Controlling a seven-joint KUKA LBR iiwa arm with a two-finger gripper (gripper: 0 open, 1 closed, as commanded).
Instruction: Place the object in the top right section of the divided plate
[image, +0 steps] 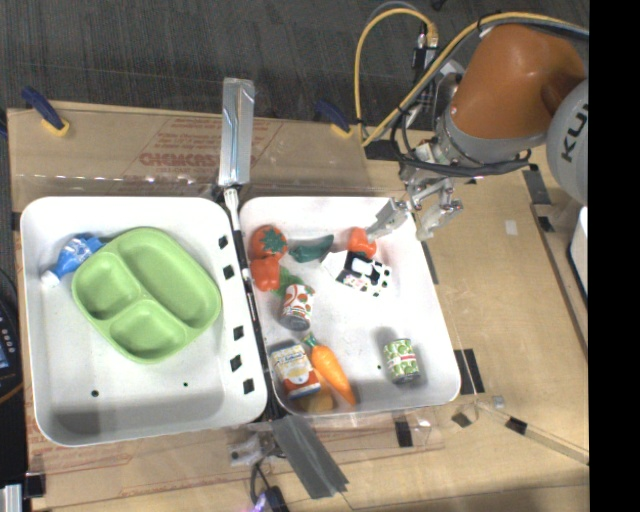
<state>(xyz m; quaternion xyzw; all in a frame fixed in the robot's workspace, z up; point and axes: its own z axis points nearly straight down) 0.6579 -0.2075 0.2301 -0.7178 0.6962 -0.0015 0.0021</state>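
— Where's your gripper sitting?

— Your gripper (408, 215) hangs over the far right corner of the right bin (425, 345), under the orange band (505, 65) of the arm. Its two fingers stand apart, one slanting left toward the toys, the other pointing down near the bin's right wall. Nothing sits between them.

— And the plate you're meant to fill?

— The green divided plate (147, 292) lies in the left bin (130, 410), tilted a little, with a blue and white object (70, 255) tucked against its upper left edge. You'll see all three sections bare.

— What can you pick from?

— Everything's in the right bin. Nearest your left finger is a small orange piece (361, 240), touching a black and white cow-patterned toy (363, 273). Left of those, a dark green pepper-like piece (311, 249) and a red tomato (267, 241) with an orange-red item (265, 272) just below it. A small can (297, 305) lies mid-bin; a green-labelled can (400, 361) stands near the right wall. At the near edge, a jar (294, 368) lies beside a carrot (331, 371) — they touch.
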